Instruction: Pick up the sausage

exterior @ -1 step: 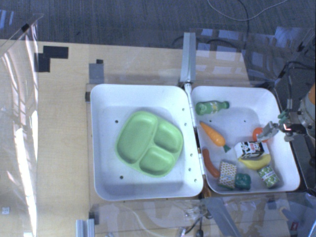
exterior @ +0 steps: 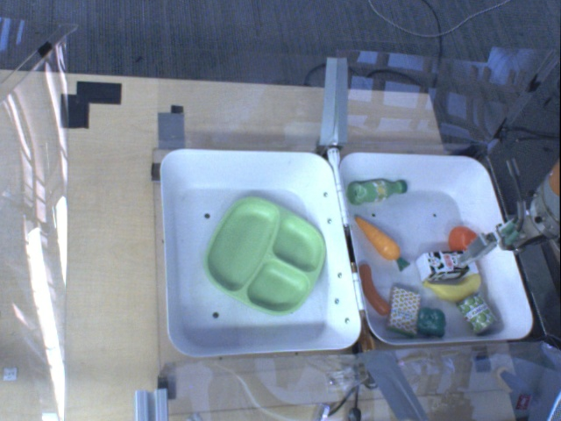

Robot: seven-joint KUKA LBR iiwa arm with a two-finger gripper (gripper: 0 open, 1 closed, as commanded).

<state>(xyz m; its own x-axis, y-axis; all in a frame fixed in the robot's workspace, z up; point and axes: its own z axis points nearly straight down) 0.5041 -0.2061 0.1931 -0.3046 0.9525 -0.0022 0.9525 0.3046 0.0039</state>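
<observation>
The sausage is a short reddish-brown link lying along the left wall of the right bin, near its front. It sits just below the carrot and left of a checkered packet. My gripper reaches in from the right edge, low over the right side of that bin. It hovers beside a red tomato-like ball and a small milk carton, well to the right of the sausage. Nothing shows in its grasp.
The right bin also holds a green bottle at the back, a banana, a green can and a dark green item at the front. The left bin holds a green divided plate.
</observation>
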